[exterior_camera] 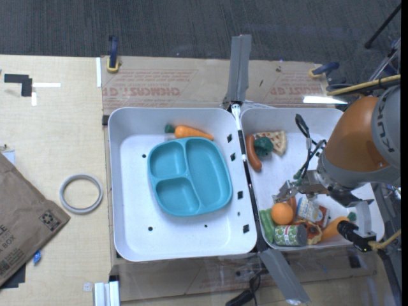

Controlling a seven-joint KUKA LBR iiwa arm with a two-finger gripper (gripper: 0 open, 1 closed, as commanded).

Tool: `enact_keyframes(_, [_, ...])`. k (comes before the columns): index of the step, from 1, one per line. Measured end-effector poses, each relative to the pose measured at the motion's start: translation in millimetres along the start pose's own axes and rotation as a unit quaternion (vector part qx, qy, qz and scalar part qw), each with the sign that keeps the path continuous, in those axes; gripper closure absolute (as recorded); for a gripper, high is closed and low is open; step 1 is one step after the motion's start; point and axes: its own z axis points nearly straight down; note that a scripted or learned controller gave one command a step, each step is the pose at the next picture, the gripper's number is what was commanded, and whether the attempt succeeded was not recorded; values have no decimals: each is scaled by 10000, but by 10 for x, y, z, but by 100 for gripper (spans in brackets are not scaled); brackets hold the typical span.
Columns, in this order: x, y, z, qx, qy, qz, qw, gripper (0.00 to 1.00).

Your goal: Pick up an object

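Robot gripper (294,189) hangs low in the right bin (250,171), just above an orange (282,213) among piled food items, positioned to grab; finger state unclear.

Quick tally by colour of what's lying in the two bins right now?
Orange: 4, carrot, orange ball, sausage, carrot
Teal: 1, plate
Green: 1, can
Mixed: 2, pizza slice, small carton
Total: 8
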Motion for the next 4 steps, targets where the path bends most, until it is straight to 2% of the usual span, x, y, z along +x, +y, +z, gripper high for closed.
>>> enact_keyframes(1, [0,0,0,0,0,0,10000,0])
enact_keyframes(2, [3,-201,39,-86,-23,385,9992,0])
enact_keyframes(3, [130,-226,65,-27,-3,452,9990,0])
enact_keyframes(4, [109,-227,7,-4,-6,475,9989,100])
